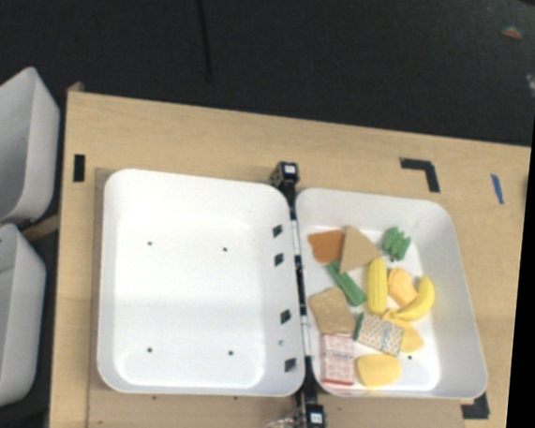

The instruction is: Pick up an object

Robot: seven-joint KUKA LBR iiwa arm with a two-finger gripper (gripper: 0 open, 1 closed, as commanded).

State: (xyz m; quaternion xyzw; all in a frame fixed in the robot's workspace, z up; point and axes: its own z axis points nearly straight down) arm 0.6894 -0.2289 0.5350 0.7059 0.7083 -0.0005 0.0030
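Nearest, found pink packet (338, 359) in right bin (452, 353); judged light, stiff, slick; best pinched across short edges; could not tell claw's state.

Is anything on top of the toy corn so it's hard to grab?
Nothing lies on the corn. It is crowded, though: the banana and an orange piece sit close on one side, the green stick on the other, all in the right bin.

Toy foods (369, 307) lie clustered in the right bin (459, 274), beside the left bin (185, 285).
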